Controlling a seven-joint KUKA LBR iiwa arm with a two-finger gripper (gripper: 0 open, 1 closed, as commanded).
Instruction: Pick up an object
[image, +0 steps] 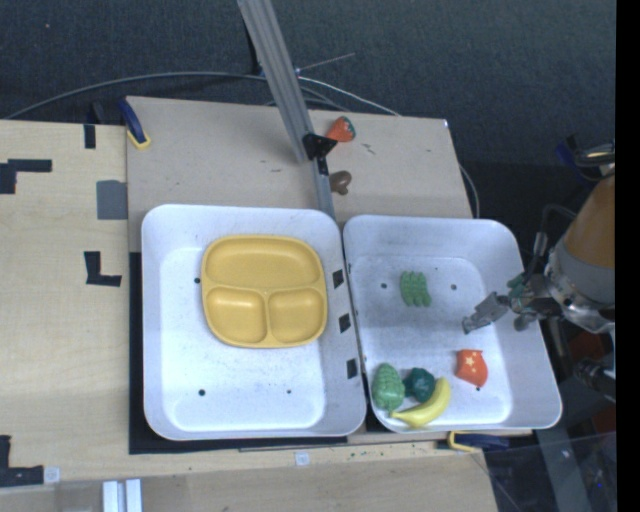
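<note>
Arm at right bin's edge, nothing gripped yet, approach step.

Nearest, front of right bin (530, 400): banana (428, 408), dark green round piece (419, 383) and light green bumpy piece (387, 385) bunched touching in front-left corner; red piece (472, 367) alone just right of them. Gripper (480, 318) over right side of bin, above the red piece, holds nothing; finger spread too blurred, cannot tell. Green ridged piece (416, 289) further back, alone. Next move, my guess: descend on red or ridged piece, both isolated; the cluster is crowded against the wall. Left bin (165, 330) holds yellow divided tray (265, 290). Farthest: metal rod (280, 75), bench.
</note>
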